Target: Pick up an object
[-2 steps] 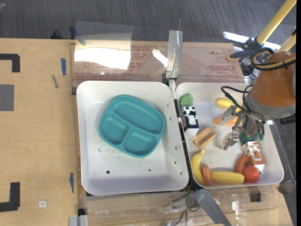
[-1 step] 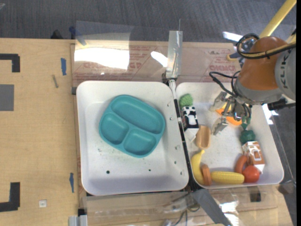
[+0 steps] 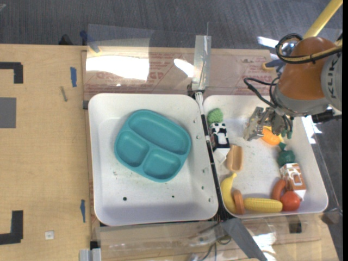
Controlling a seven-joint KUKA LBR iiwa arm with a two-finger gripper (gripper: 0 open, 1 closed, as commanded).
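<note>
Orange object (image 3: 271,139): a small orange piece at about 1 o'clock in the right bin (image 3: 318,167), lying just below and touching the gripper's fingertips as seen from above; whether it is between the fingers cannot be told.
Gripper (image 3: 267,125): low over the upper part of the right bin, metal fingers pointing down; whether they are apart or closed cannot be told.
Arm (image 3: 304,75): comes in from 2 o'clock, orange band above the wrist, black cables looping around it.
Right bin, 11 o'clock: a green knobbly toy (image 3: 215,115), with a black-and-white cow-patterned item (image 3: 219,135) just below it, both against the left wall.
Right bin, centre-left: a tan bread-like piece (image 3: 234,157).
Right bin, 3 o'clock: a dark green item (image 3: 286,157), just below the orange object.
Right bin, 4 to 5 o'clock: a small white and orange carton (image 3: 294,177), a red tomato-like ball (image 3: 291,200) and a reddish sausage shape (image 3: 278,189), close together.
Right bin, 6 to 7 o'clock: a corn cob (image 3: 262,204) along the bottom wall, a banana (image 3: 228,189) curving up beside it.
Left bin (image 3: 103,156): a teal divided plate (image 3: 153,144) with three compartments sits in the middle.
</note>
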